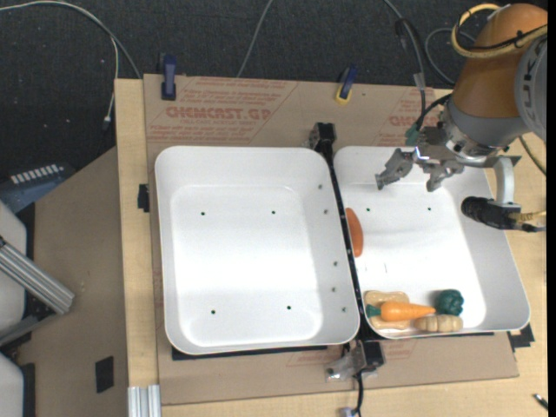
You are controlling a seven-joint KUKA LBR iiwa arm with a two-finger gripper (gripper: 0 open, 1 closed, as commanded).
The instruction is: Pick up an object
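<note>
So the arm comes in from 3 o'clock, orange band up by the top right corner, and the end effector hangs over the back part of the right bin, around 1 o'clock in the frame. Its two fingers are spread apart, splayed out to either side, and there's nothing between them.

The stuff to grab is all in that right bin. An orange sausage-shaped piece lies along the bin's left wall, right beside the divider between the two bins, about 9 o'clock within the bin and down-left of the end effector, well apart from it. The rest is bunched in the near left corner, around 7 o'clock of the bin: a toy carrot lying sideways with its tip pointing right, a pale cream piece just behind it, a tan lumpy piece just in front and touching it, and a dark green blob at the carrot's tip end. Can't tell exactly what the cream and tan ones are, too small.

The left bin sits touching the right one. Both rest on a cardboard sheet on the counter, held by a blue clamp at 11 o'clock and another clamp near 12.
</note>
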